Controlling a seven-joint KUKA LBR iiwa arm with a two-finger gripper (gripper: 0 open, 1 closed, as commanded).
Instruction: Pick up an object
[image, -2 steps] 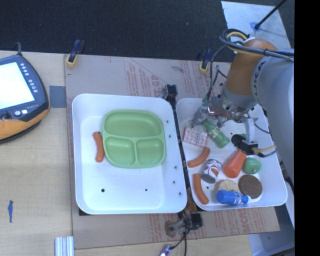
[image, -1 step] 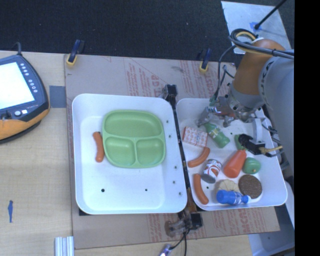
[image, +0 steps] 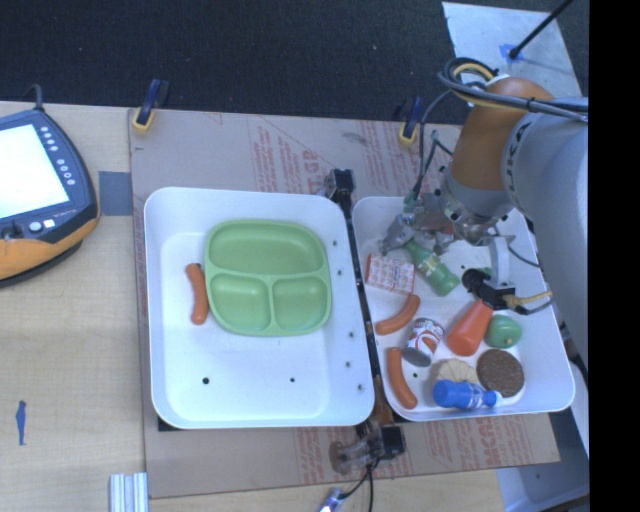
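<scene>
My gripper (image: 418, 236) hangs low over the far end of the right bin (image: 556, 392), just above a green bottle (image: 438, 274) and a red-and-white packet (image: 388, 272). Nearer the front of that bin lie an orange sausage (image: 397, 315), a small can (image: 425, 338), an orange cone-shaped piece (image: 468, 329), a green ball (image: 504, 331), a brown round disc (image: 500, 371), a blue bottle (image: 462, 397) and a second sausage (image: 400, 377). Nothing shows as lifted by the gripper.
The left bin (image: 250, 400) holds a green divided plate (image: 268, 276) with an orange sausage (image: 198, 293) beside it on the left. A tablet-like pendant (image: 40, 190) rests on the bench at far left. Clamps sit at the board's far edge.
</scene>
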